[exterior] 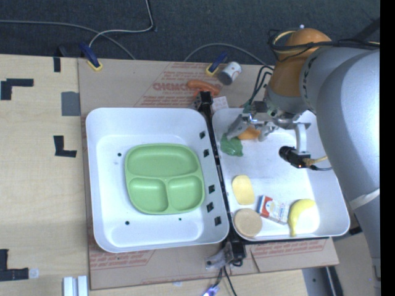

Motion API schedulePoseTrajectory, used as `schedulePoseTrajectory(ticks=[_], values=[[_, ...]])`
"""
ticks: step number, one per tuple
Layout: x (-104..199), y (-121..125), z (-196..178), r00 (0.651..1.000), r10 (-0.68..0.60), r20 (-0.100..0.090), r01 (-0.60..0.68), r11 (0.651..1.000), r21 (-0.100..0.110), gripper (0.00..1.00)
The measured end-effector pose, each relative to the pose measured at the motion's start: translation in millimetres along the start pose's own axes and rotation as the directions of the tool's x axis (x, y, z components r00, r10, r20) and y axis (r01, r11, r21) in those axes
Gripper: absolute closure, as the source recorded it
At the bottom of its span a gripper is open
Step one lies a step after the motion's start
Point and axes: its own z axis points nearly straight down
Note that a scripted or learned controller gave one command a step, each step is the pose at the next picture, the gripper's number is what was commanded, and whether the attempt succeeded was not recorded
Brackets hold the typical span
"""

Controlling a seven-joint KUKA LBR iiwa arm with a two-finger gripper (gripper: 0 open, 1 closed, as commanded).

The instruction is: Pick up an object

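My gripper (249,130) hangs over the far left part of the right bin (321,184), with its fingers spread apart. A small orange object (249,135) lies between the fingertips, and I cannot tell whether they touch it. A green leafy piece (231,147) rests just beside the left finger (234,129), near the wall between the bins. Nearer the front of the same bin are a yellow oval object (242,189), a round tan disc (248,222), a small red and white packet (271,208) and a yellow lemon-like object (302,216).
The left bin (105,140) holds a green divided plate (165,177). Behind the bins, an orange carrot-like item (203,86) and a small grey cylinder (229,73) lie on the cardboard. The arm's grey bulk (352,122) covers the right bin's right side.
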Motion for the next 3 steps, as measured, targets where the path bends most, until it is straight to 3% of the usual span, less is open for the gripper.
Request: schedulePoseTrajectory(ticks=[1, 3], values=[[7.3, 1.0, 18.8, 1.000, 0.001, 0.003, -0.001, 1.000, -0.002, 0.00], [6.6, 1.3, 18.8, 1.000, 0.000, 0.003, 0.000, 1.000, -0.003, 0.00]])
